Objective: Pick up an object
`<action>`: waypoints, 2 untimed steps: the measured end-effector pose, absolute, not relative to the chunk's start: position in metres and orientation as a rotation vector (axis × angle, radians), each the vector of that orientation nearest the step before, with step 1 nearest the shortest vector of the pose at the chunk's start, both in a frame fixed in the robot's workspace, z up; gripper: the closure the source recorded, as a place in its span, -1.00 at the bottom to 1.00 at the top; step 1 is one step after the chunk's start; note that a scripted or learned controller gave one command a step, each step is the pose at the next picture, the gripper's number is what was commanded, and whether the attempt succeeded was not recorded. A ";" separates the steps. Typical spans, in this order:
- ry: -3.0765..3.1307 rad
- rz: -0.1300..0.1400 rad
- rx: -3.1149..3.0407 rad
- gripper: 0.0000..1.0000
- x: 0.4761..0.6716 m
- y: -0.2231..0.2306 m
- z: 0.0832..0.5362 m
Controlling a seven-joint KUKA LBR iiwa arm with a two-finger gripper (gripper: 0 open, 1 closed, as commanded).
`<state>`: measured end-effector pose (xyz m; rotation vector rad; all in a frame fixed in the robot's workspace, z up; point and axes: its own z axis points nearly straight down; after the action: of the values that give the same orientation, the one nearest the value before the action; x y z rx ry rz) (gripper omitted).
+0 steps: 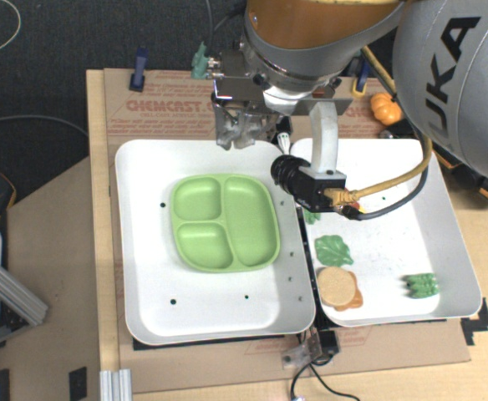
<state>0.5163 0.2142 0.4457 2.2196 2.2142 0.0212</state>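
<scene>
Objects to pick: in the right bin [444,224] I see four small things. A green leaf-shaped piece [333,250] lies near the bin's left wall. Just below it, a round tan slice [338,287] rests on an orange-brown piece, close to the front left corner. A dark green bumpy piece [421,286] lies near the front right corner, well apart from the others. A small green bit [312,217] shows just under the black part of the arm, partly hidden.

Left bin [144,266]: it holds a light green plate [225,222] with three compartments. I see nothing in the compartments. The plate lies about in the middle of the bin, a little turned.

Gripper [242,132]: I see a metal part at the far edge of the left bin, above the back rim, under the wrist. It is blurred and I cannot tell its state. I see no object in it.

Arm [319,15]: the wrist with the orange band comes in from the top right and hangs over the place where the two bins meet. A black unit [307,184] with a tan cable [394,182] sits over the left wall of the right bin.

Outside the bins: a small orange thing [384,109] lies on the board behind the right bin. A blue clamp [138,69] is on the board's far left edge.
</scene>
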 end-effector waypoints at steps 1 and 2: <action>2.220 -0.011 2.228 1.00 0.499 0.188 0.399; 2.219 -0.013 2.230 1.00 0.478 0.141 0.345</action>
<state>0.4778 0.1406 0.3448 2.2301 2.2191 -0.0131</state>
